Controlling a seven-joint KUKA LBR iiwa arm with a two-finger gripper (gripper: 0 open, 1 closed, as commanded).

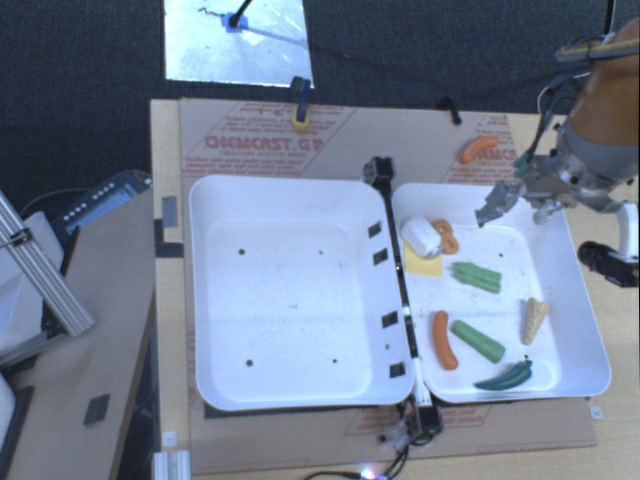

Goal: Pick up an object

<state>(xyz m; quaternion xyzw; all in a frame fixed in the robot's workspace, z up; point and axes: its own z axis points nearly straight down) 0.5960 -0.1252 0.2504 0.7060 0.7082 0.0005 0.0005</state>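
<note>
Hovering gripper, perhaps open, above right bin

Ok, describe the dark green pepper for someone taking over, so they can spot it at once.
Start at the right bin, the one nearer the arm, and go to its near edge. The dark green pepper lies there, just below the green cucumber and right of the orange carrot. It is the darkest item in the bin, curved, tapering to a point.
</note>
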